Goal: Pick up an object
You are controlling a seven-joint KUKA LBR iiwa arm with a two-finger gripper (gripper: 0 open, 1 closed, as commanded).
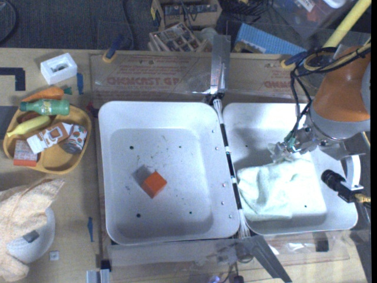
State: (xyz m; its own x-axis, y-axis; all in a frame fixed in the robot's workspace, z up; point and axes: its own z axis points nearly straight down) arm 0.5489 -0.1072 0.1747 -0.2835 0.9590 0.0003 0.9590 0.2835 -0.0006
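Your hand (290, 147) sits low in the right bin (344, 217), at the cloth's (283, 188) far edge.

You see a pale, crumpled white cloth filling the right bin's near half, and a small orange block (155, 184) with a grey face near the left bin's (118, 122) centre. Whether the hand is wide or narrow cannot be told.

Orange block (155, 184) in the left bin (118, 122); end effector (290, 147) above white cloth (283, 188) in the right bin (253, 118)
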